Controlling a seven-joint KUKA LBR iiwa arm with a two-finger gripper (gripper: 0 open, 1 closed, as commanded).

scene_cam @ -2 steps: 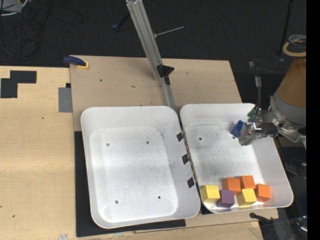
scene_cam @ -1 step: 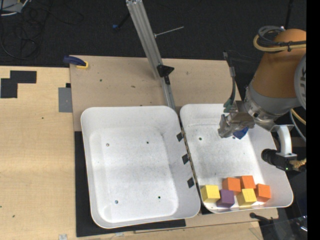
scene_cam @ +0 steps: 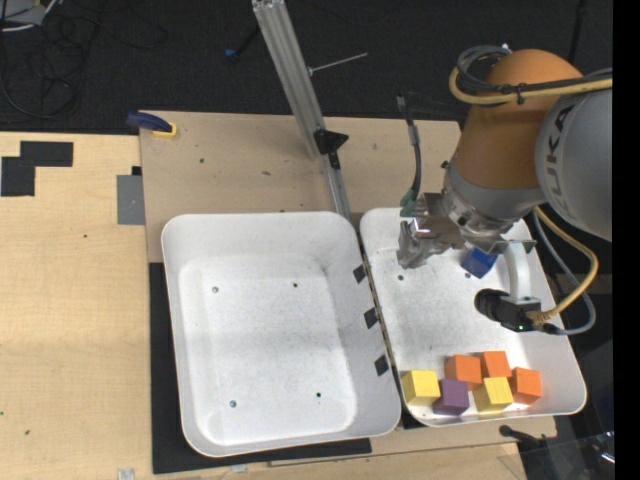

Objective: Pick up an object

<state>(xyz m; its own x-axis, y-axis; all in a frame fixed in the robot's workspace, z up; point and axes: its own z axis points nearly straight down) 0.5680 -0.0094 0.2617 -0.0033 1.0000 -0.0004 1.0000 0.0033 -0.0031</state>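
I am watching the tool (scene_cam: pixel 413 246) hanging over the far part of the right bin (scene_cam: pixel 440 313), near its left wall; I cannot tell from this slant whether it is released or clenched, and I am seeing nothing carried in it. The candidates are sitting well apart from it, clustered in the near corner of the right bin: a yellow block (scene_cam: pixel 421 384), a purple block (scene_cam: pixel 455 396), a second yellow block (scene_cam: pixel 492 395) and three orange blocks (scene_cam: pixel 464 368), packed close. A blue block (scene_cam: pixel 480 262) is lying half hidden under the wrist. I am judging these as small, light, rigid cubes with flat, fairly slick faces. I am favouring the yellow block at the cluster's left edge, pinching two opposite free faces.
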